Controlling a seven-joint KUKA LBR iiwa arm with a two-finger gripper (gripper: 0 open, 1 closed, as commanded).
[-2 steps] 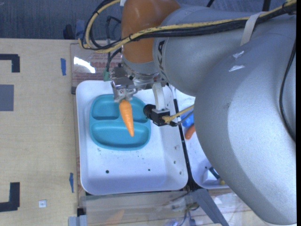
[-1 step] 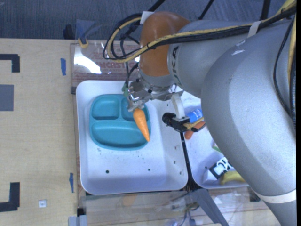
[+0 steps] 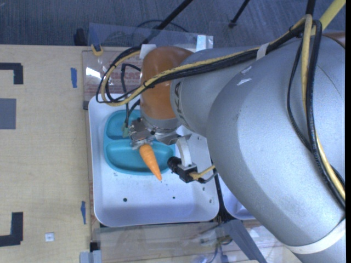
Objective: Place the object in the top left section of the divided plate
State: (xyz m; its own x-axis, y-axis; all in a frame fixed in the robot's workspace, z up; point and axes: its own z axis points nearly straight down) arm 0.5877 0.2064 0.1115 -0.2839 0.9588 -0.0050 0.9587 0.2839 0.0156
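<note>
A blue divided plate [image 3: 122, 156] lies in the left white bin [image 3: 148, 206], near its left wall. Its small upper-left section [image 3: 115, 126] shows beside the wrist; much of its right half is hidden under the arm. An orange carrot [image 3: 150, 160] points down and to the right over the plate's large lower section, its tip past the plate's rim. My gripper [image 3: 142, 142] sits at the carrot's thick end and is shut on it. The orange band [image 3: 159, 92] of the wrist rises just above.
The big grey arm [image 3: 269, 141] covers the right bin and the left bin's right side. Black and yellow cables [image 3: 118, 70] loop over the bin's far-left corner. A black fitting [image 3: 185, 171] hangs by the carrot. The bin's bare white floor [image 3: 153, 199] lies in front.
</note>
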